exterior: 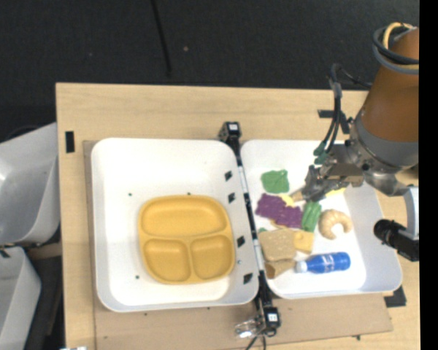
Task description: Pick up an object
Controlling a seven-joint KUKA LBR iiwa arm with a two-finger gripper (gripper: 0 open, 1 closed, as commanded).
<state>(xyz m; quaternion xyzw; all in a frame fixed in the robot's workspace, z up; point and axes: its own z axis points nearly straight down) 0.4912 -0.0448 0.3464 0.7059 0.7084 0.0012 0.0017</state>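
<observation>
Claw low in right bin, nothing lifted yet.
Claw [317, 186] sits among toy food beside the purple grapes [278, 210]; finger state unclear; grasp and lift remain.

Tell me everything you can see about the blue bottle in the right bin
The blue bottle looks like a small plastic toy, blue-bodied with a white band near its middle and a white cap end. It lies on its side near the front of the right bin, its cap end pointing left toward the tan bread slice, which it seems to touch. The gripper is farther back, apart from it.
</observation>
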